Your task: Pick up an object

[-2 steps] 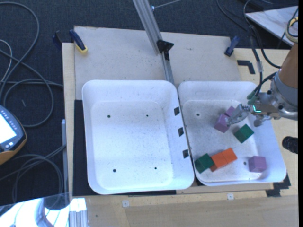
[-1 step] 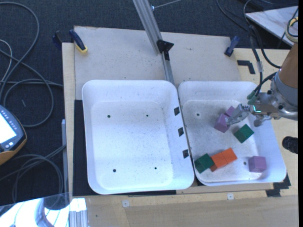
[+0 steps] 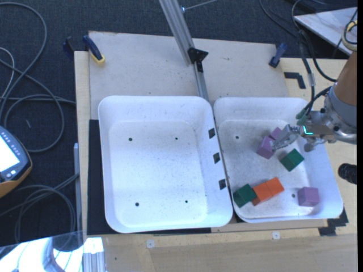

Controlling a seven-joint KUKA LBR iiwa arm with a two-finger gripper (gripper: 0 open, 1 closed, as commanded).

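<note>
Overhead view of the bench with two white bins. The arm [image 3: 346, 103] enters at 3 o'clock and hangs over the right bin [image 3: 227, 109], where all the loose blocks lie. The gripper [image 3: 282, 143] sits low at the bin's upper middle, just beside a purple block [image 3: 265, 147] that lies to its 9 o'clock side; a second small purple piece [image 3: 276, 134] shows at the gripper's 11 o'clock. From this slant it cannot be told whether the gripper is open or closed, nor whether it touches the purple block.

The purple block looks the likely target. It is a small, matt, roughly cubic piece, tilted relative to the bin walls, with no neighbour pressed against its 9 o'clock face. To take it well, the approach should probably be centred over the block and turned to meet two opposite flat faces, so that closing does not push it aside; the lift should go straight up.

Other pieces: a green block [image 3: 292, 160] at 5 o'clock from the gripper, near enough to be nudged by a wide approach; an orange block [image 3: 267, 190] touching a dark green block [image 3: 245, 195] toward 6 o'clock; another purple block [image 3: 308, 196] toward the bin's 5 o'clock corner. The left bin [image 3: 108, 109] lies at 9 o'clock.
</note>
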